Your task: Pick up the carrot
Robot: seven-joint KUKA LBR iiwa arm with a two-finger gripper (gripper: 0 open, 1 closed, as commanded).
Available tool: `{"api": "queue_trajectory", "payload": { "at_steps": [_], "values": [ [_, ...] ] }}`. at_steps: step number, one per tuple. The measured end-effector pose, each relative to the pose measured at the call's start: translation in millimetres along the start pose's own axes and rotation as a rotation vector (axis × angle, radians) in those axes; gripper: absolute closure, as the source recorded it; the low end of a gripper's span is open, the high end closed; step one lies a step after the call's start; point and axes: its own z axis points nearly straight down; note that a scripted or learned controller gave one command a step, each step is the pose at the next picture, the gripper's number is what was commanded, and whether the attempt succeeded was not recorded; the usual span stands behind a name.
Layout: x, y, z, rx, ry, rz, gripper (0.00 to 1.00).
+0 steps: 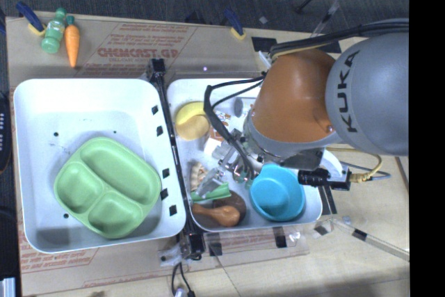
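The carrot [72, 44] lies on the desk [125, 52] outside both bins, near the far left corner, just beside a small green bottle [53, 33], its orange tip pointing toward the left bin [28, 149]; it is well apart from the arm [334, 101]. The left bin holds a green divided plate [106, 186], lying flat. The arm reaches over the right bin [182, 90], its orange band and grey wrist covering much of that bin; the jaws [226, 167] sit low among the clutter there, and whether they are open or closed cannot be told, nor whether they hold anything. Beside them lie a yellow rounded item [190, 119], a blue cup [277, 193] and a brown piece [218, 211].
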Motion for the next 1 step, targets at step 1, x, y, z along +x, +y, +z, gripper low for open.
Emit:
{"api": "queue_trajectory", "payload": {
  "at_steps": [1],
  "values": [
    [-52.1,-9.4,15.3,0.001,-0.003,0.009,0.0]
  ]
}}
